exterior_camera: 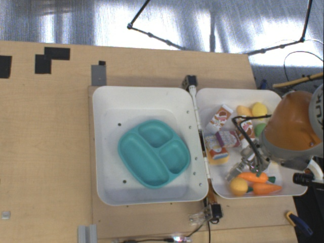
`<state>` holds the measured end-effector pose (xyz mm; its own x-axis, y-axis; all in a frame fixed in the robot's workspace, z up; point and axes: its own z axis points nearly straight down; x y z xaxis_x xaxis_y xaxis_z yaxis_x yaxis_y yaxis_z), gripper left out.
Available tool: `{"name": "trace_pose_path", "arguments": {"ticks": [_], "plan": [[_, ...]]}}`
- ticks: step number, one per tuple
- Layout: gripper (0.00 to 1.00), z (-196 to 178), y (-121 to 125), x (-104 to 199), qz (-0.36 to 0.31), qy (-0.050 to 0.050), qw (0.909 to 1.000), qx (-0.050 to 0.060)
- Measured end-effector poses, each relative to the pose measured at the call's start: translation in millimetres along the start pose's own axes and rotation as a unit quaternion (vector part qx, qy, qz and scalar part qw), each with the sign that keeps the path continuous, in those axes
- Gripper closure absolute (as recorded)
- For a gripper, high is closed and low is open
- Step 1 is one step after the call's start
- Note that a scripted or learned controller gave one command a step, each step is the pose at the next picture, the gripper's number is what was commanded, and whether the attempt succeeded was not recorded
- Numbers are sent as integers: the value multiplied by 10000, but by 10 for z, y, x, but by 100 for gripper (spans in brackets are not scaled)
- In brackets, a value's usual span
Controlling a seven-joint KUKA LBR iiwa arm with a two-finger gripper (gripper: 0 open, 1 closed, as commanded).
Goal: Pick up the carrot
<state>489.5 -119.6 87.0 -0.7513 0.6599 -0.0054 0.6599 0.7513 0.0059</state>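
The carrot (252, 176) is orange and lies near the front edge of the right bin (217, 189). A second orange piece (267, 189) lies just in front of it. My gripper (246, 166) hangs low in the right bin, directly over the carrot's left end and very close to it. Whether it touches the carrot is unclear. The grey arm with its orange band (291, 125) reaches in from the right and hides the bin's right part.
A yellow lemon-like fruit (239, 186) sits just left of the carrot. Small food boxes (221, 117) (227, 138) (217, 154) lie in the bin's left half, with yellow and green fruit (259, 109) at the back. The left bin (109, 130) holds a teal divided plate (154, 153).
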Motion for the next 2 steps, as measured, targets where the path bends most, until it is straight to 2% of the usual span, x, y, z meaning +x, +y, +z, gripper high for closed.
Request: {"name": "trace_pose_path", "arguments": {"ticks": [1,2], "plan": [[100,-114,17,-13,6,-17,10000,-15],[100,-1189,422,373,281,0,9996,8]]}}
